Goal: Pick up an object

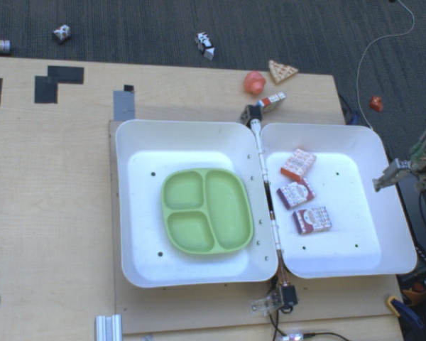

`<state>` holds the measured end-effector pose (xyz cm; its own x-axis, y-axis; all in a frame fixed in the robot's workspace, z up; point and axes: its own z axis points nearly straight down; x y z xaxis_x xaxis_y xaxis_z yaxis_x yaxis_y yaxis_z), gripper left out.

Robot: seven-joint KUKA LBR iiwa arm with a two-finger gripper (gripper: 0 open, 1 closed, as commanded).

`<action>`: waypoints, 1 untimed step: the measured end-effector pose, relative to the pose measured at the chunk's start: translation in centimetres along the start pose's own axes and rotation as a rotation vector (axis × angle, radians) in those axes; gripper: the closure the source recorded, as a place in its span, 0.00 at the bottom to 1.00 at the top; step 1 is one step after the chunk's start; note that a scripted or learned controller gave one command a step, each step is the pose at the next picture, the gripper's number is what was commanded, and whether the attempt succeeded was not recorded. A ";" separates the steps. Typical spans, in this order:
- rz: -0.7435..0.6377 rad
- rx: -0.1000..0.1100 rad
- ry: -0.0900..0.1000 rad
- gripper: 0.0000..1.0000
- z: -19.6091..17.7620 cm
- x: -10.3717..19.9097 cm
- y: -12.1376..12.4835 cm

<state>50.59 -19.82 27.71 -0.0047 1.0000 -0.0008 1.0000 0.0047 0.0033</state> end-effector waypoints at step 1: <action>0.002 0.002 0.001 0.00 12.4 2.5 -1.1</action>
<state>49.47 -17.38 15.34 -0.0023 1.0000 0.0003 1.0000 0.0023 0.0010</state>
